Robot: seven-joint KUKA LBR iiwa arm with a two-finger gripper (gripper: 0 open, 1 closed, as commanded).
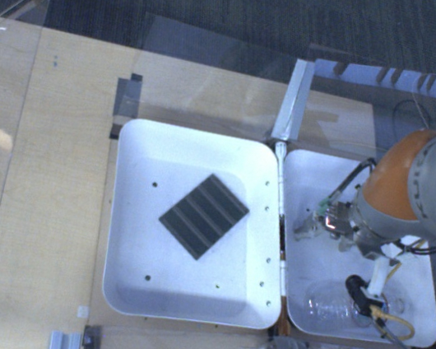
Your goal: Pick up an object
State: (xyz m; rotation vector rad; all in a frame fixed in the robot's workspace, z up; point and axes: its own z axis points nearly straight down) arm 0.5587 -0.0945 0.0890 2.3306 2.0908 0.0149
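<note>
A dark grey ribbed rectangular pad (204,215) lies flat and turned at an angle in the middle of the left bin (120,278). A clear plastic object (331,307) rests near the front of the right bin (310,171); it is faint against the white floor. My gripper (315,223) hangs low over the left part of the right bin, behind the clear object and just right of the divider. The wrist hides its tips, and I see nothing held in it.
The grey arm with its orange band (396,184) covers the right bin's right half. A black fitting with a yellow cable (366,303) hangs by the clear object. A metal post (292,99) stands behind the gap between the bins.
</note>
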